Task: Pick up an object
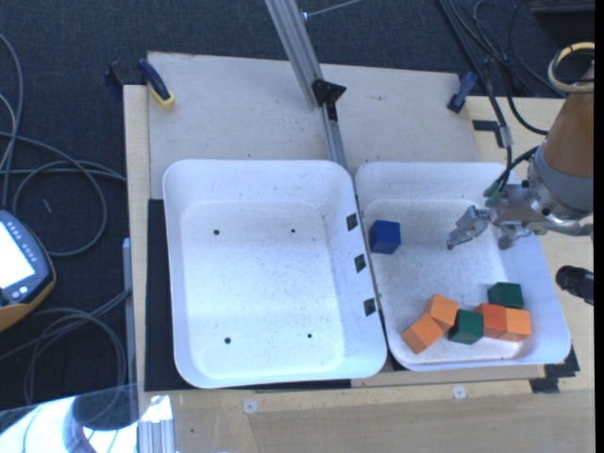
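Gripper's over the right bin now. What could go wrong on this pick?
1. The orange and green blocks sit packed touching near the front wall, so the gripper may wedge between them or drag two.
2. The blue block lies close to the divider wall; a grasp there might clip it.

My gripper [483,226] hangs over the right bin [415,189], nothing between its fingers. Blue cube [384,237] sits near the divider. Orange and green blocks [469,322] cluster at the bin's near edge; left bin [189,187] alongside.
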{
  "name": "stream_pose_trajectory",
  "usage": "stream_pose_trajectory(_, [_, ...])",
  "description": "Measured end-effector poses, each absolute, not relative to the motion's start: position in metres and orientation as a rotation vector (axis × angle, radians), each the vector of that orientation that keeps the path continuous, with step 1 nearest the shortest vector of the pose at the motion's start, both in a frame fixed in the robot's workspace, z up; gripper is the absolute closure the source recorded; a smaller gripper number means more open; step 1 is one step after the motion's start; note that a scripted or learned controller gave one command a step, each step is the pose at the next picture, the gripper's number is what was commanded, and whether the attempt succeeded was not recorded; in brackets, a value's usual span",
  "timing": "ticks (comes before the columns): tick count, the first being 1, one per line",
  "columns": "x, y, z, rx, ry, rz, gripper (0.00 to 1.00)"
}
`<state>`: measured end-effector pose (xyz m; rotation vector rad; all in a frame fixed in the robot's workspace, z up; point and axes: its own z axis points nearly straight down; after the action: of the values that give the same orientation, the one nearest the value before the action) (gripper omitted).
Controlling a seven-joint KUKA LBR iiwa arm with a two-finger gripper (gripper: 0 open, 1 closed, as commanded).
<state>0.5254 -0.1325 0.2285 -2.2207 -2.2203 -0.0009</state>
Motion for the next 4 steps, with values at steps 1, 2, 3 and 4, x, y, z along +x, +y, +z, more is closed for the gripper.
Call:
stream_pose_trajectory(1, [0.527, -0.132, 0.24, -2.221, -2.224, -0.005, 1.0])
stream_pose_trajectory(2, [0.536, -0.084, 0.263, -2.215, -2.231, -0.007, 1.0])
stream_pose_trajectory(3, [0.509, -0.131, 0.122, -2.219, -2.211, 0.009, 1.0])
stream_pose_trajectory(4, [0.513, -0.13, 0.137, -2.221, -2.222, -0.003, 1.0])
